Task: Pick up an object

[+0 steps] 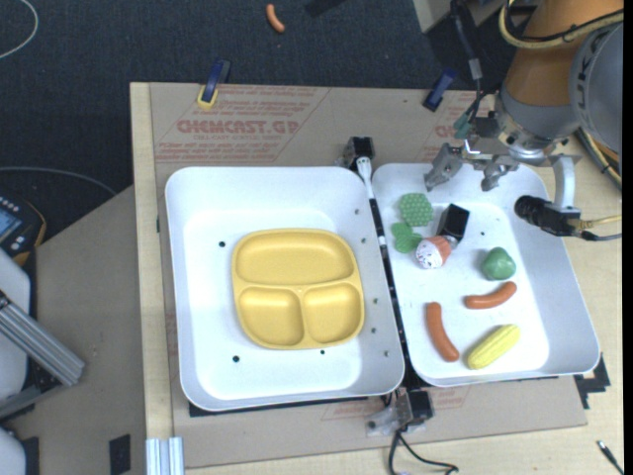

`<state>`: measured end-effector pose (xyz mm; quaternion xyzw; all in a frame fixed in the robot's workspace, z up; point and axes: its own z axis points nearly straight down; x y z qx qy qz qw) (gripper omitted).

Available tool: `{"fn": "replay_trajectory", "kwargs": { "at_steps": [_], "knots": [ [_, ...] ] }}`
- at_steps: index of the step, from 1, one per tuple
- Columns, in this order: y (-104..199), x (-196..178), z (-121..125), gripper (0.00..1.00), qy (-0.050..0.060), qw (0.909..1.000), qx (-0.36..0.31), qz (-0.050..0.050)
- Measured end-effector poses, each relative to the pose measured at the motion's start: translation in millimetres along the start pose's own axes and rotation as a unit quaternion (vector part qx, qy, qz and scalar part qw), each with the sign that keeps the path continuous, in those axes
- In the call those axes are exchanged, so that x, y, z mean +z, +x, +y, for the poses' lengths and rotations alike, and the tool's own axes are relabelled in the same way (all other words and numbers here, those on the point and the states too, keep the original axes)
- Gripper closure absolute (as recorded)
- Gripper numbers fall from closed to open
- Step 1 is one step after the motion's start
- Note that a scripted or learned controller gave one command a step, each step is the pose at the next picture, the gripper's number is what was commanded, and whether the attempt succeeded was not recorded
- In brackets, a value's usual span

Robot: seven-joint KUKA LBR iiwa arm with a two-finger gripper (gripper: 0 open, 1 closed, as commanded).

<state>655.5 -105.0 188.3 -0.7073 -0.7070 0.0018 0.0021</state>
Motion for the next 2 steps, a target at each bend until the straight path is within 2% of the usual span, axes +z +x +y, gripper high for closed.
{"fn": "replay_trajectory", "kwargs": {
  "at_steps": [1, 2],
  "knots": [
    [-4.7, 59.8, -6.7, 0.0, 0.001, 1.0, 0.0, 0.0],
    [-6.7, 84.0, -1.5, 0.0, -0.011, 0.9999, 0.0, -0.003]
  ]
}}
